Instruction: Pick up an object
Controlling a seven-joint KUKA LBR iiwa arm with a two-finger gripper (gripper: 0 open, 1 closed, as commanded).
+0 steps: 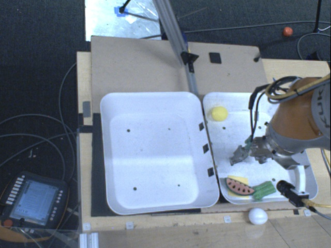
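- Right bin [302, 161]: holds a yellow ball [219, 113] at its 11 o'clock corner, and a watermelon-slice toy [239, 186] just beside a green piece [264, 189] along its 6 o'clock rim. Any of these may serve as the object to pick up.
- Left bin [150, 149]: lies alongside, at 9 o'clock from the right bin.
- White ball [257, 216]: rests on the worktop [129, 66] outside the bins, at 6 o'clock from the green piece.
- Jaws [240, 154]: seen over the bare floor of the right bin, between the yellow ball and the watermelon-slice toy, apart from both. Whether they are spread or pressed together cannot be told; nothing is visibly pinched.
- Arm [297, 120]: enters from 3 o'clock, its orange band above the wrist, the wrist bent so the tool points toward 9 o'clock and downward.
- Step in hand, judged: approach to a target. A sound grasp would centre the jaws squarely over one item, descend straight, and close across its narrow width; the watermelon-slice toy lies close to the rim, so clearance from the bin wall matters.
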